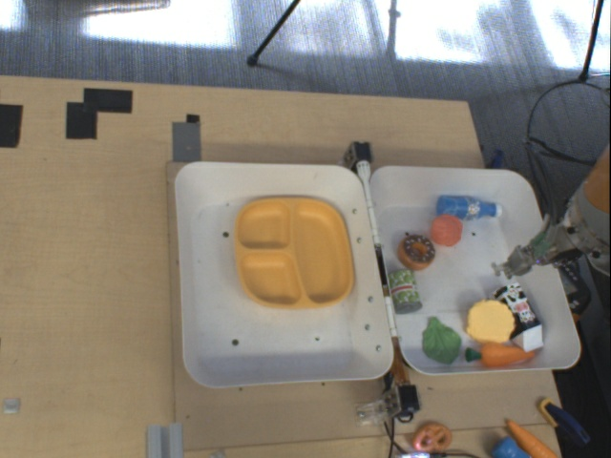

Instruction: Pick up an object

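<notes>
The right bin (511, 187) holds several toys. A blue bottle (467, 207) lies at the back, with a red ball (446, 230) and a brown round cookie (417, 250) in front of it. A green can (405, 290) stands by the left wall. Along the front lie a green vegetable (440, 340), a yellow round piece (491, 322), an orange carrot (506, 355) and a black-and-white carton (521, 311). My gripper (514, 263) hangs over the right side of this bin, just behind the carton, with nothing visibly in it.
The left bin (205, 256) holds a yellow divided plate (291, 252). A divider bar (374, 237) runs between the bins. Small toys (432, 437) lie on the bench in front of the right bin. Black tape marks (95, 111) sit at the far left.
</notes>
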Controlling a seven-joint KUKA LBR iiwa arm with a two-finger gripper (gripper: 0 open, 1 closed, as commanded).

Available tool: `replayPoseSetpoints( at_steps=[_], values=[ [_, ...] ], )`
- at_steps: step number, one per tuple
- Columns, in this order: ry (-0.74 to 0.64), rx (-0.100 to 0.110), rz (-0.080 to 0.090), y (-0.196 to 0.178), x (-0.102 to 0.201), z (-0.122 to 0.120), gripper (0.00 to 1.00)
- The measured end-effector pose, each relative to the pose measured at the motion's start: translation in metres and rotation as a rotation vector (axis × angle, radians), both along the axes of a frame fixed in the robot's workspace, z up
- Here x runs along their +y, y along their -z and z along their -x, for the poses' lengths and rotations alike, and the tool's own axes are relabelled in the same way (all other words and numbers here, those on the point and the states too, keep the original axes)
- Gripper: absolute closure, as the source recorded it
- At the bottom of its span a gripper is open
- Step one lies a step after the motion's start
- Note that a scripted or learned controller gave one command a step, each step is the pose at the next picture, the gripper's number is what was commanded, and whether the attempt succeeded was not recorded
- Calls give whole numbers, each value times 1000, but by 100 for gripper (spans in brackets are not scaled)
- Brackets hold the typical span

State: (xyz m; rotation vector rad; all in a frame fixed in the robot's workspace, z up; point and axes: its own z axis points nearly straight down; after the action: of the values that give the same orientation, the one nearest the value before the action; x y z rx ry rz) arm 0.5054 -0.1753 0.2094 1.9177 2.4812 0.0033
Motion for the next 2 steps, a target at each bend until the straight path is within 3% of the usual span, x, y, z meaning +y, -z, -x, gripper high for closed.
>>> replayPoseSetpoints(
  at_steps=[1, 2],
  values=[
    [-108, 2, -1, -39, 66, 18, 100],
    [-110, -2, 0, -50, 66, 16, 100]
  ],
)
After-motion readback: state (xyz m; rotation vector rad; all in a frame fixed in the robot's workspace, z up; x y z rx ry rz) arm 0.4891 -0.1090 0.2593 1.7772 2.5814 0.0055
